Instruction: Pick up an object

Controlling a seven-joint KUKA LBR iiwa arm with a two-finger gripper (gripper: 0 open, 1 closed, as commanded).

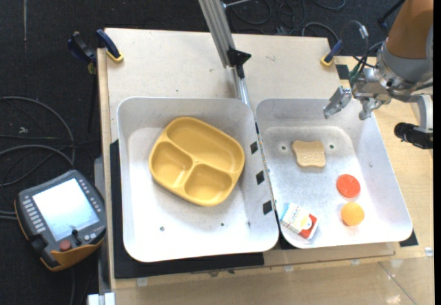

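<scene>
Objects to pick from lie in the right bin, four in all, and your end effector hangs at that bin's far edge with nothing between its two fingers, which are spread apart. It sits above the bin's upper rim, well apart from every item, so you would judge the pick as not yet begun. The grey arm with its orange band comes in from the right side of the view.

Nearest the end effector is one tan slice of toy bread, lying flat near the bin's middle. Further toward you are one red round piece, one orange ball just below it, and one small white and red carton at the near left corner. They are spaced out, which should give the fingers room around each.

The left bin holds one yellow divided plate, with three compartments. Both bins rest side by side on the table, touching along their inner edges.
</scene>
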